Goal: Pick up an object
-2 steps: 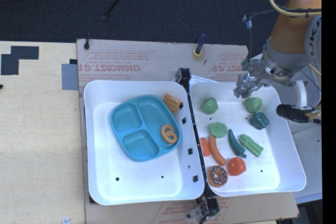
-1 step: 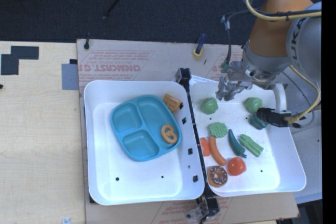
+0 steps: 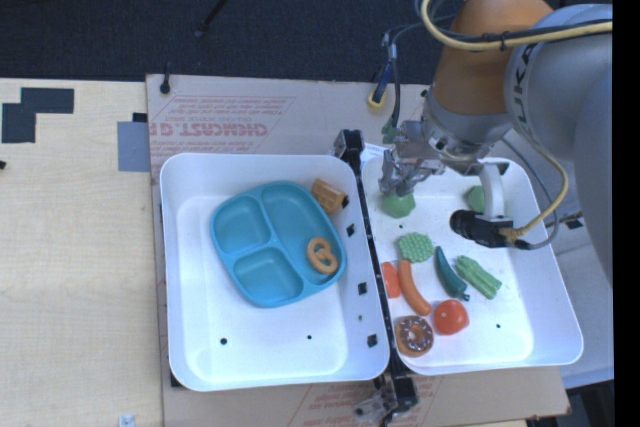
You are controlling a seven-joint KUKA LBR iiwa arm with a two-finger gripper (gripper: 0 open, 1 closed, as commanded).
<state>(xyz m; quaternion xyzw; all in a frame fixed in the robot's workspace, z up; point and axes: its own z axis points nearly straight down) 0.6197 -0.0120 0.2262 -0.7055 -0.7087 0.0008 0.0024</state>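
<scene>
Toys in two bins, hand over a green piece.
Left bin [image 3: 190, 335] holds a blue tray [image 3: 250, 245]; at right, hand [image 3: 400, 183] hovers above green toy [image 3: 399, 206], finger spread unclear; crowded neighbours risk a slipped grasp.

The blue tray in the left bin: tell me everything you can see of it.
The blue tray is a light blue, plastic-looking plate with rounded corners and three compartments, two at the top and one at the bottom. It lies flat and turned at a slant in the left bin. A pretzel sits inside it near its right rim. A brown block lies at its upper right corner; whether they touch is unclear.
</scene>
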